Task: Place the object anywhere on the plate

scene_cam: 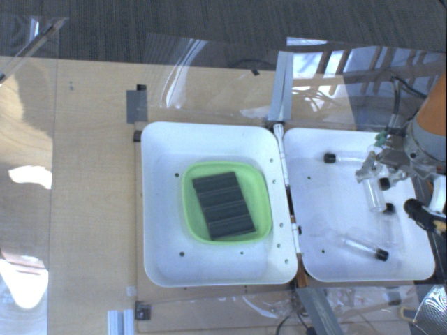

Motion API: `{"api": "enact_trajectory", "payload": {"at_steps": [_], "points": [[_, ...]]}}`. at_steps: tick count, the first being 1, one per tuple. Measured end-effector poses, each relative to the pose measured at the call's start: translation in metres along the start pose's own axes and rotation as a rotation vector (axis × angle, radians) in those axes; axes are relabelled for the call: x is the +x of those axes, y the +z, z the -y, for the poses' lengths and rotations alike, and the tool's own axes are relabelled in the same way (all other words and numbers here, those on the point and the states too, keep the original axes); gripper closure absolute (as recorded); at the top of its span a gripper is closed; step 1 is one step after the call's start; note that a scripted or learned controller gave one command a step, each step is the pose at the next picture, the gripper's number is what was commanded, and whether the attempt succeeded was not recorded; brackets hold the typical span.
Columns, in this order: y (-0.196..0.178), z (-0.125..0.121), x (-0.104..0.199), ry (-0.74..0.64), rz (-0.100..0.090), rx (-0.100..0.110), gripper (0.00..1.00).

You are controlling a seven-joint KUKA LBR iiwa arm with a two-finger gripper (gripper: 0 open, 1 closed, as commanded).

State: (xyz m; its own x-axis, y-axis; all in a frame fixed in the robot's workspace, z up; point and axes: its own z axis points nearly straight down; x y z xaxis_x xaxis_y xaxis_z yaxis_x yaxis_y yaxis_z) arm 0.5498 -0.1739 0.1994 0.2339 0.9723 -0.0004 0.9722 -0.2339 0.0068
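Observation:
A green plate [260,195] rests in the left bin [160,187], and a dark grey ribbed block [223,205] lies on its middle. In the right bin [314,257] lie three clear tubes with black caps: one [335,158] at the back, one [377,195] near the right side, and one [364,246] at the front. My gripper [383,170] hangs over the right bin's right part, just above the upper end of the right-side tube. Nothing can be seen held in it.
A grey metal bracket [281,93] stands behind the seam between the bins. A black part of the arm [421,215] juts over the right bin's right rim. Bare wooden bench [77,187] stretches to the left.

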Motion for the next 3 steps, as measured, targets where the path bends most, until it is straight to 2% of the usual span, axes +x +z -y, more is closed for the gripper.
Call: {"api": "enact_trajectory", "payload": {"at_steps": [1,2,3], "points": [[0.015,0.052,0.108,-0.054,-0.001,0.005,1.00],[0.014,0.049,0.191,-0.152,-0.003,0.002,1.00],[0.013,0.071,0.269,-0.291,-0.004,0.001,1.00]]}}
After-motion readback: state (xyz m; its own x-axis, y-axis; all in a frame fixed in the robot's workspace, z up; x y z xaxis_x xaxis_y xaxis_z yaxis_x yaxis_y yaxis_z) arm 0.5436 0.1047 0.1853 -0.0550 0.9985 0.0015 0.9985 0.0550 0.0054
